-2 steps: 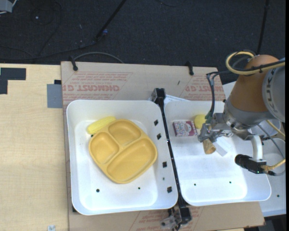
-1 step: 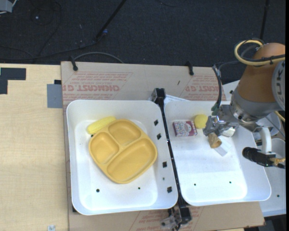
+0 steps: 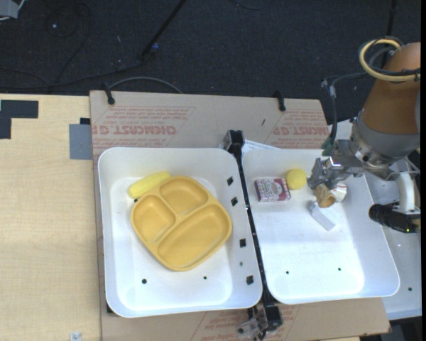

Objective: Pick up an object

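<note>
While the left bin (image 3: 113, 261) at centre-left holds a yellow divided tray (image 3: 181, 222) and a corn cob (image 3: 148, 184), the right bin (image 3: 341, 268) holds a pink packet (image 3: 272, 190), a yellow ball (image 3: 296, 179) and a grey block (image 3: 323, 216) along its upper half. At frame right, the gripper (image 3: 326, 190) sits beside the ball with a tan object (image 3: 327, 198) at its tip; whether the jaws grip it cannot be told. That bin's lower half is bare.

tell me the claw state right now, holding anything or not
claw: low in the right white bin, by a small tan object; grip cannot be told
</note>
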Controlling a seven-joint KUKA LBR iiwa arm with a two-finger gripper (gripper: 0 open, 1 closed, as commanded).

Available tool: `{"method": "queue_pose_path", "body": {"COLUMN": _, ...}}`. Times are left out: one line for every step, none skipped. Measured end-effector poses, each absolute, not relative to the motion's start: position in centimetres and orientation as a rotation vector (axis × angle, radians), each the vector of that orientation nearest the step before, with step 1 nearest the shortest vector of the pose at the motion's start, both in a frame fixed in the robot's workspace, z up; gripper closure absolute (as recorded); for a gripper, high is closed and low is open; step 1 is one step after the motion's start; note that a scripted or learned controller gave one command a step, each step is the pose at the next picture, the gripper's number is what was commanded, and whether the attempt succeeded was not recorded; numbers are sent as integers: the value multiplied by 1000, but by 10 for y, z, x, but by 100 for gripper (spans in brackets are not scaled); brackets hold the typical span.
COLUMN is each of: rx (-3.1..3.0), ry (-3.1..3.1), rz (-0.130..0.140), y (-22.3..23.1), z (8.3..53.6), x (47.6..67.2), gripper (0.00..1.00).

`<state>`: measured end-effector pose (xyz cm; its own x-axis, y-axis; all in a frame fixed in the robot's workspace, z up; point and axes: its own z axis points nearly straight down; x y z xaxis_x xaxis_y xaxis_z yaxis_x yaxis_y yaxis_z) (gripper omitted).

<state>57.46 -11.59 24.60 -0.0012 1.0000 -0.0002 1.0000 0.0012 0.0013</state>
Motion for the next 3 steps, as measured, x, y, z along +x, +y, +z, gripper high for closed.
{"method": "queue_pose_path", "body": {"rx": 2219, "ry": 2230, "rz": -1, "y": -58, "z": 251, "x": 572, "gripper": 100}}
{"method": "queue_pose_path", "body": {"rx": 2218, "ry": 2232, "rz": -2, "y": 6, "z": 243, "x": 572, "gripper": 100}}
{"method": "queue_pose_path", "body": {"rx": 2220, "ry": 2230, "rz": -6, "y": 53, "z": 229, "x": 572, "gripper": 100}}
